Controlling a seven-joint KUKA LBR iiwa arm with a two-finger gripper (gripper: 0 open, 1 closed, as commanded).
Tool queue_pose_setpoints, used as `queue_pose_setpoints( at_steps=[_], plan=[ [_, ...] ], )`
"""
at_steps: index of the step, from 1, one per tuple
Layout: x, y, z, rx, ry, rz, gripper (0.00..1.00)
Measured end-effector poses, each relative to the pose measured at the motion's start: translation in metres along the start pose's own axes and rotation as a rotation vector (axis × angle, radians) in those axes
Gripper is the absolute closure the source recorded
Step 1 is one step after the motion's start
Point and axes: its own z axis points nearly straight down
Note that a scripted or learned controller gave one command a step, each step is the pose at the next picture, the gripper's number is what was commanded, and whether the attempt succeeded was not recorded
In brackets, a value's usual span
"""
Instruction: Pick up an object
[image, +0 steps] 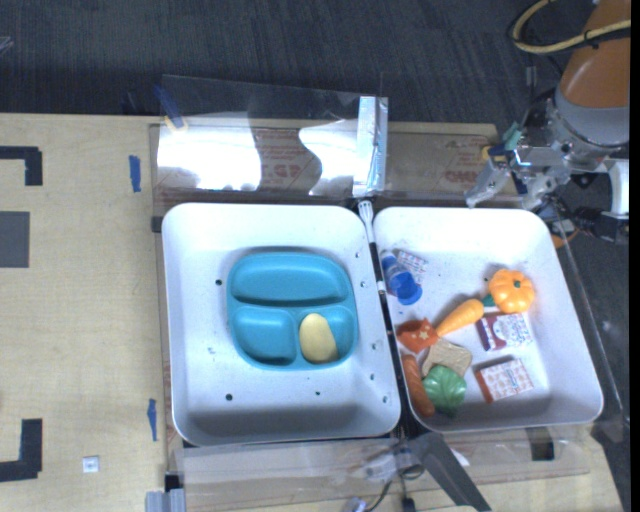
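Observation:
The right bin (560, 330) holds several small things. They include a blue bottle (403, 281), an orange pumpkin (512, 290), a carrot (458, 316), two red-and-white packets (505, 329), a brown slice (448, 357) and a green vegetable (445, 386). My gripper (515, 193) hangs above the far rim of the right bin, well back from these things. Its fingers look spread apart with nothing between them.
The left bin (190, 330) holds a blue divided tray (285, 280) with a yellow egg-shaped piece (318, 338) in its right compartment. A clear plastic panel (270, 150) stands behind the bins. Bare wooden bench (70, 320) lies to the left.

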Motion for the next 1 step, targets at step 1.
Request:
queue_pose_setpoints(
  at_steps=[1],
  plan=[
    [0.0441, 0.0013, 0.1423, 0.008, 0.002, -0.171, 0.0]
  ],
)
